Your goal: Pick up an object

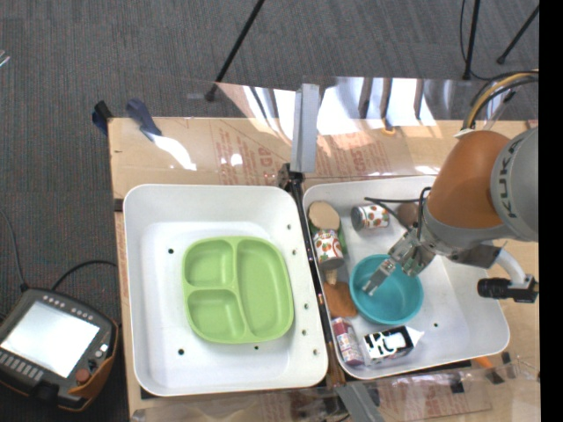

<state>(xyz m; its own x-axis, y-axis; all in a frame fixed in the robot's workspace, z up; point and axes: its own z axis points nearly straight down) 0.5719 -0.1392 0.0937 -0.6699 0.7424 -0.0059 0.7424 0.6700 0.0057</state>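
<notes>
My gripper [392, 271] hangs over the teal bowl [387, 299] in the right bin [475, 323], at the bowl's upper rim. It is open and I see nothing between its fingers. Around the bowl lie a patterned can [328, 247], a small patterned cup on its side [371, 216], a brown round lid [323, 214], a brown-orange disc [341, 300], a small bottle [347, 341] and a black-and-white box [389, 342]. The arm's orange band [466, 183] covers the bin's right back corner.
A green divided plate [237, 288] lies in the middle of the left bin [154, 236]. A metal post [305, 134] stands behind the gap between the bins. A tablet-like pendant [48, 337] rests on the floor at the lower left.
</notes>
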